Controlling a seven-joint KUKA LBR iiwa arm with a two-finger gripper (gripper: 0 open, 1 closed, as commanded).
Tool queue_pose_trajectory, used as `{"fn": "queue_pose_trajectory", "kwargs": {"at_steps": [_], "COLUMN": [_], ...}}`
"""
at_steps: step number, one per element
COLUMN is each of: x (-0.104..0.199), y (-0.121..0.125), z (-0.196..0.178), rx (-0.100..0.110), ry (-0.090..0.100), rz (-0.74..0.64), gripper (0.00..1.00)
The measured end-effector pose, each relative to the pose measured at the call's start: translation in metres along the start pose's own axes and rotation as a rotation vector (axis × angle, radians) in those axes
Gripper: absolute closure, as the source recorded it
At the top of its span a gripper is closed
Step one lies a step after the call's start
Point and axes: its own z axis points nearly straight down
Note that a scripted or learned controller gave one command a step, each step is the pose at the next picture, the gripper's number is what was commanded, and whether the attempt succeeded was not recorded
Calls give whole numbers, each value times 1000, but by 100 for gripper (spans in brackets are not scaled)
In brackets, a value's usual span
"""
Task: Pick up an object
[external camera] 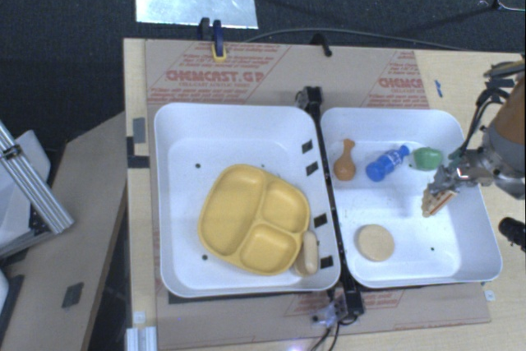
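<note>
The right bin (472, 255) holds a tan drumstick-shaped piece (345, 161), a blue bottle (386, 163) lying on its side, a green object (427, 158) and a flat tan disc (375, 242). My gripper (434, 202) hangs over the right side of this bin, below the green object and to the upper right of the disc. It touches none of them, and I see nothing in it. The arm's wrist (501, 152) comes in from the right edge.
The left bin (185, 136) holds a yellow divided plate (253, 218) with a beige bread-like piece (307, 252) against its lower right corner. A black divider (325, 193) runs between the bins. Bare floor lies at the right bin's lower right.
</note>
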Motion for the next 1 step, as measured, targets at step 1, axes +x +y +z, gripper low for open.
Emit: {"fn": "queue_pose_trajectory", "kwargs": {"at_steps": [1], "x": [-1], "y": [2], "z": [-54], "rx": [-2], "ry": [-1], "rz": [-2], "gripper": [100]}}
